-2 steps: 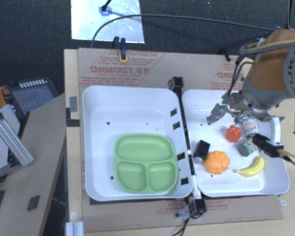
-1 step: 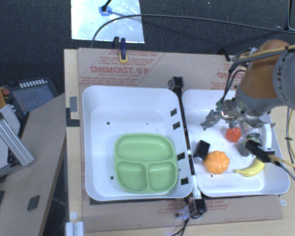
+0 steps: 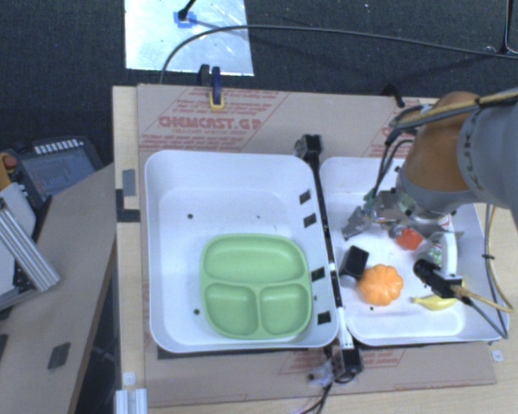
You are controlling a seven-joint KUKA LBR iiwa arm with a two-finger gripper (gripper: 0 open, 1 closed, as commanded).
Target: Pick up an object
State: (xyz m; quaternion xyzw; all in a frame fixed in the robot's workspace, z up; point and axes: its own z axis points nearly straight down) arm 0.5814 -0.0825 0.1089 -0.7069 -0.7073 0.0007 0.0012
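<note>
Right bin: arm lowered among the loose objects; left bin: one tray.

Item 1, hand (image 3: 363, 218), metallic, low over the right bin (image 3: 345, 179) near its left-centre, set at the end of the grey arm (image 3: 492, 158) with its orange band (image 3: 436, 149); whether it is released or clenched cannot be told, and nothing is seen between its tips. Item 2, orange pumpkin-like object (image 3: 381, 284), resting on the bin floor near the front, apart from the hand, likeliest candidate for picking as it stands clear. Item 3, small black block (image 3: 355, 260), just beside the pumpkin's upper left. Item 4, red piece (image 3: 408, 239), partly under the wrist. Item 5, yellow banana-like piece (image 3: 436, 301), at the front right. Item 6, green divided tray (image 3: 255, 285), lying flat in the left bin (image 3: 181, 197), well apart from the hand. Both bins sit on cardboard upon the desk (image 3: 86, 257).
</note>
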